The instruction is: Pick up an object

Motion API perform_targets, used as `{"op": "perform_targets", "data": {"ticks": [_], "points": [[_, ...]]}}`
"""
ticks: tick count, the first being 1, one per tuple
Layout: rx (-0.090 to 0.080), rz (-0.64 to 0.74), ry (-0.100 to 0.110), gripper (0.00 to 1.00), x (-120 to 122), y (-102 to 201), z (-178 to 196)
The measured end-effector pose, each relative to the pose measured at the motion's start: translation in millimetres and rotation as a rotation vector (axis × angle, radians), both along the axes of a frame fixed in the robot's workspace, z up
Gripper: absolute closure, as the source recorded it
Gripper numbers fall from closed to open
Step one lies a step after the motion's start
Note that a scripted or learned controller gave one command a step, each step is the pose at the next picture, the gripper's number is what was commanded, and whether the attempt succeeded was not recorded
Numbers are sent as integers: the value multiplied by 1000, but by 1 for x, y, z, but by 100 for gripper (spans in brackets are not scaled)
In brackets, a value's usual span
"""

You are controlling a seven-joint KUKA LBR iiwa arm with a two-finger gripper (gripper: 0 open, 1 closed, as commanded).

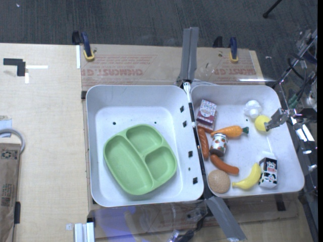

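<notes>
From the overhead camera, the gripper (276,120) hung at the right bin's (237,91) far right side, its tip just beside a lemon (261,123); whether its jaws were open or shut could not be told. The lemon lay near the right wall, below a white lump (252,107).

The likely failure was a miss: the lemon is round and would probably roll off toward the wall or the lump if touched off-centre. The wall close by left little room on that side for a finger.

More room lay toward the middle, between the lemon and a carrot (229,131). A banana (249,178) and carton (269,173) sat together in the near corner, well apart. The left bin (101,100) held a green tray (140,158).
</notes>
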State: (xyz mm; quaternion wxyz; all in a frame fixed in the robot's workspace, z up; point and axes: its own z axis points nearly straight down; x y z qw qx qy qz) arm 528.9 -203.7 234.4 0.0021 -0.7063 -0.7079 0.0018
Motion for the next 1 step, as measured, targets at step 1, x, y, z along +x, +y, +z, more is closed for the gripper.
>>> {"op": "perform_targets", "data": {"ticks": [1], "points": [[-1, -85, -2, 0, 38, -17, -42]]}}
